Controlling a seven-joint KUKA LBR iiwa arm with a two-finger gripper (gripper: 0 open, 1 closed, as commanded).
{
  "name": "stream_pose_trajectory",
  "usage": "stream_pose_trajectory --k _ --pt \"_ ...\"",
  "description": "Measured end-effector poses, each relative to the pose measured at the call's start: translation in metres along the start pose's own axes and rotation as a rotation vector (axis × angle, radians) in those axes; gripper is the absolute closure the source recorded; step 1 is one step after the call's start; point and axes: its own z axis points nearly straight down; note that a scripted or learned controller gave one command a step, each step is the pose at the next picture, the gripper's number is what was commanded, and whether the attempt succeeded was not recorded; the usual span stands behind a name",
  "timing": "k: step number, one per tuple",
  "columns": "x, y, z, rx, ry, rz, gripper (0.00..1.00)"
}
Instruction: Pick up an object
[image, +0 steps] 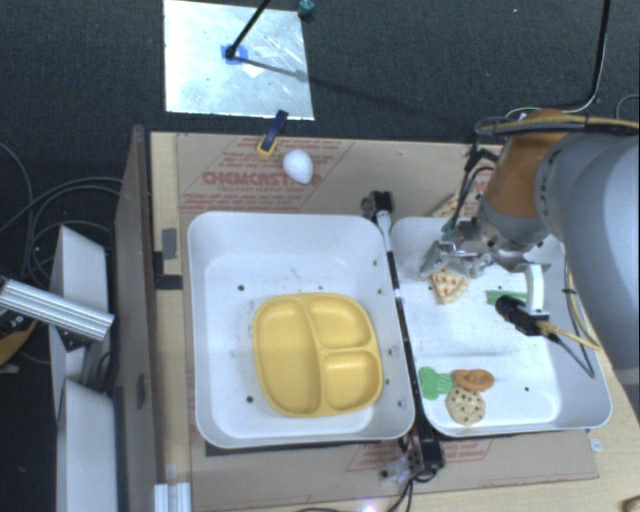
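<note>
We see two white bins side by side on the bench. The left bin (215, 300) holds a yellow tray (317, 353) with three parts. The tray lies flat near the middle of that bin.

The right bin (575, 395) has small toy foods in it. A waffle piece (449, 288) lies near the top of the bin. Down at the front edge we see a green toy (435, 382), an orange toy (473, 379) just beside it, and a round cookie (465, 406) just below them. These three sit close together, well apart from the waffle piece.

The big grey arm (590, 200) comes in from the right. Its gripper (455, 250) hangs over the top part of the right bin, just above the waffle piece. We cannot tell how its fingers are set, and we cannot tell if it touches the waffle piece.

A white ball (298, 165) rests on the brown board behind the left bin.
</note>
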Motion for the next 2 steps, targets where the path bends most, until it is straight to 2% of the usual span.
stream_pose_trajectory --k 1,2 --pt "0.000 0.001 -0.014 -0.004 0.000 -0.002 1.00" --pt "0.066 -0.049 -0.108 -0.005 0.005 -0.004 1.00"
